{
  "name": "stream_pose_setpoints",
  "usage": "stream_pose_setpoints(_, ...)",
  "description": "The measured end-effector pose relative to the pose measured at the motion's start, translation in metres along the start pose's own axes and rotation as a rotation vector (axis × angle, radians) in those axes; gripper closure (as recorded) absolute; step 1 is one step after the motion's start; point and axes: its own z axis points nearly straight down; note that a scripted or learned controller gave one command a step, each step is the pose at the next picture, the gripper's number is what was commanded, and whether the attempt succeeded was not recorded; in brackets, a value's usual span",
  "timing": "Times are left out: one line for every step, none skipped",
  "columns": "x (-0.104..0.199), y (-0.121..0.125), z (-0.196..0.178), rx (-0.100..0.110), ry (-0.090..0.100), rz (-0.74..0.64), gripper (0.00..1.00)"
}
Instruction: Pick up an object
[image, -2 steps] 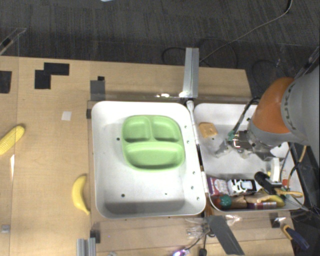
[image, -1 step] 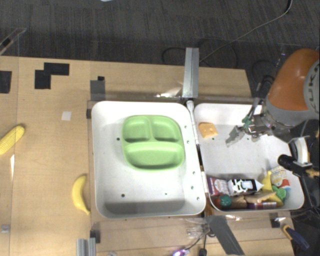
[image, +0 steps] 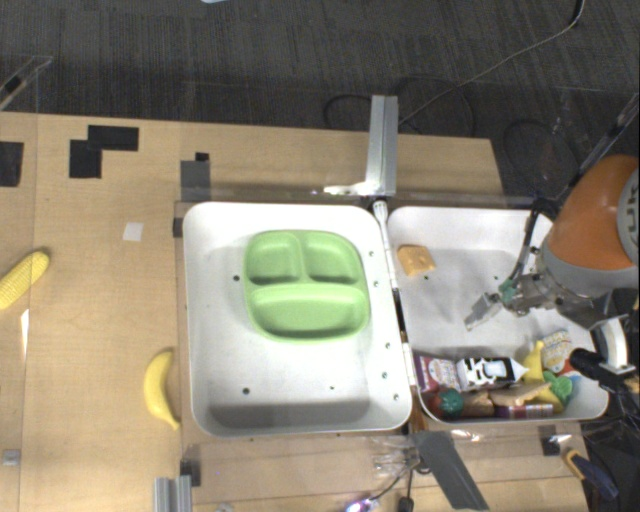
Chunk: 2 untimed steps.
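The arm (image: 597, 225) comes in from the right, orange band showing, and its gripper (image: 483, 308) hangs over the right bin (image: 455, 235); the fingers (image: 476, 313) look slightly apart with nothing between them, though they are small and hard to read; they sit above bare white floor — roughly mid-bin. Up near the bin's back-left corner lies a tan piece of bread (image: 416, 261), well apart from the gripper; along the front wall there's a jumble — a dark carton (image: 467, 372) lying flat with a black-and-white end, a green ball (image: 450, 403) beside it, a brown bar (image: 520, 403), and a yellow toy (image: 551, 353) with a green bit just right of it; all of that pile is near the front-right, below the gripper in this view. Over in the left bin (image: 215, 320) a green tray (image: 304, 282) with three compartments lies flat in the middle. Out on the desk (image: 90, 330), a banana (image: 160, 388) rests just beside the left bin's front-left corner; a corn cob (image: 22, 279) lies at the far left edge.
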Motion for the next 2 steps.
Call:
stream_pose_setpoints(0.021, 0.054, 0.031, -0.012, -0.003, 0.084, 0.00)
stream_pose_setpoints(0.032, 0.036, 0.015, -0.002, 0.000, -0.281, 0.00)
